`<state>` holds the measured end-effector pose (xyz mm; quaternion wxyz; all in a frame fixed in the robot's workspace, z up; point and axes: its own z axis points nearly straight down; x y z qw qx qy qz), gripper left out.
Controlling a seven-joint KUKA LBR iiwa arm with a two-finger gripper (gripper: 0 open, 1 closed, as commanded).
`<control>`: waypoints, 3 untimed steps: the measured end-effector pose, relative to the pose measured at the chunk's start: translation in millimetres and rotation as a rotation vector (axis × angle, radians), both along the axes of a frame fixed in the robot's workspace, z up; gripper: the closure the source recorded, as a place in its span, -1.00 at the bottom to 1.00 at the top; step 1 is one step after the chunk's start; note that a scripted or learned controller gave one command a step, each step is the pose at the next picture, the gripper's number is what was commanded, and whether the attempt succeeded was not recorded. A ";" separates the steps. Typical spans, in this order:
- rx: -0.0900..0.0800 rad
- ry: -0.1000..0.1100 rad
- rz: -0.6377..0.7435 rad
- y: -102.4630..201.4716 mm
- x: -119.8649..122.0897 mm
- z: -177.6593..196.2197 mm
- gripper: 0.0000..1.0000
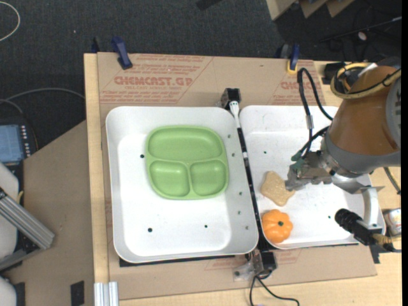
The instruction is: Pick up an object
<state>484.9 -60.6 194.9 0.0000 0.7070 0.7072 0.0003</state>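
A: How far can the pick be judged to have come?

B: Not far; nothing is seen lifted. The gripper (pixel 299 176) is lowered into the right bin (pixel 280 121), at the right of the frame, just beside the right edge of a tan biscuit-shaped piece (pixel 275 188); whether that piece is touched cannot be told.

A: Is anything held between the fingers?

B: That cannot be made out; the gripper is seen from above and partly masked by the arm's wrist, so whether it is spread or closed cannot be told; no object is seen between the fingers.

A: Where are the things that might be taken?

B: The tan piece lies flat near the left wall of the right bin; a small orange pumpkin (pixel 277 226) rests below it, toward the lower centre of the frame, near the bin's front corner; a green divided plate (pixel 187 162) lies in the left bin (pixel 127 171).

A: What is left, then?

B: By judgement, the grasp itself is yet to be secured, and the lift clear of the bin is yet to be made.
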 end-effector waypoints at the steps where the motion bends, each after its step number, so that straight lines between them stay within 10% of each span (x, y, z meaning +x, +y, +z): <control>1: 0.002 0.002 0.007 80.2 -6.0 2.9 1.00; 3: 0.004 -0.014 0.006 161.3 -4.6 231.9 1.00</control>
